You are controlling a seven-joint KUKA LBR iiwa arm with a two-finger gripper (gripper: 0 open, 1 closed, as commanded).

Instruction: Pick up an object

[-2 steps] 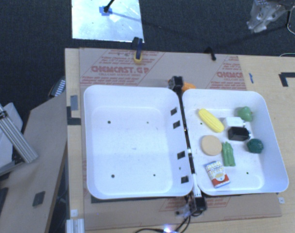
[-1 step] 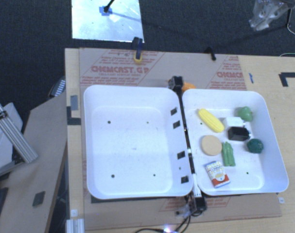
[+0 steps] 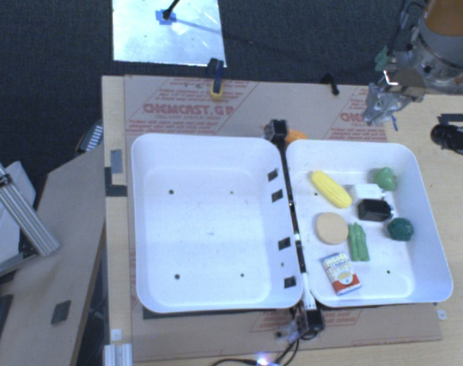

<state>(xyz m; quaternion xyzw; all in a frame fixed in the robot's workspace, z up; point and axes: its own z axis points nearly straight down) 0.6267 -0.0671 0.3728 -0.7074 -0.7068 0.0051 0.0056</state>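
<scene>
Camera view, taken from the near edge of the bench outward: the right bin (image 3: pixel 426 204) holds everything on offer. Nearest, at about six o'clock in that bin, lies a small red and white packet (image 3: pixel 342 272). Farther in, a round tan disc (image 3: pixel 332 228) sits just beside a green pod (image 3: pixel 358 242), with a dark green ball (image 3: pixel 400 229) out at three o'clock. Beyond those come a black block (image 3: pixel 373 210), a yellow corn cob (image 3: pixel 331 188) at eleven o'clock, and a light green lump (image 3: pixel 384 178) at one o'clock. The left bin (image 3: pixel 208 219) lies alongside.

Farthest off, past the right bin's far rim at one o'clock, the gripper (image 3: pixel 377 107) hangs above the cardboard, well apart from every object. Whether it is open or closed I cannot tell; nothing shows between its tips.

By my reading the pick has not begun: no object is lifted, and the approach, descent, grasp and lift all remain.
</scene>
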